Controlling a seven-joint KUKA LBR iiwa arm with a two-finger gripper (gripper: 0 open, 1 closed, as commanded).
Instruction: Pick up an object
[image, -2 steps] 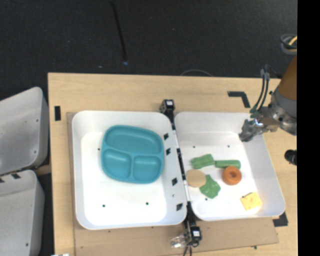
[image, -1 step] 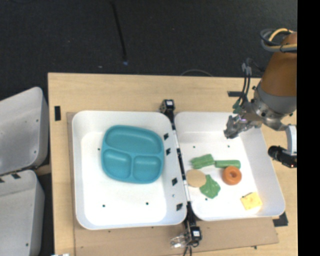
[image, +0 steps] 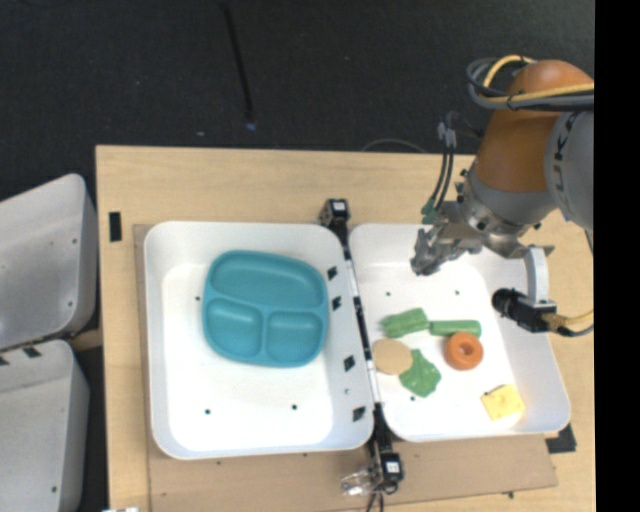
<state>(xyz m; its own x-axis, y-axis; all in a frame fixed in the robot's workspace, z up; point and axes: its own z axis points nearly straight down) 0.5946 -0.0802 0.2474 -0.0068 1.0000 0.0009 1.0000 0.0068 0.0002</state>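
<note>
My gripper (image: 428, 258) hangs over the far part of the right bin (image: 392, 243), above bare white floor. Nothing shows between its tips. Nearer the front of that bin lie a green block (image: 404, 322), a smaller green piece (image: 455, 327), an orange round toy (image: 463, 351), a tan disc (image: 391, 357), a green leafy piece (image: 422, 376) and a yellow wedge (image: 501, 402). The gripper stands well behind all of them, closest to the green block.
The left bin (image: 170, 400) holds a teal divided plate (image: 266, 307). A ridge with black clips (image: 352, 300) separates the two bins. The wooden bench (image: 120, 190) surrounds them, with grey panels off to the left.
</note>
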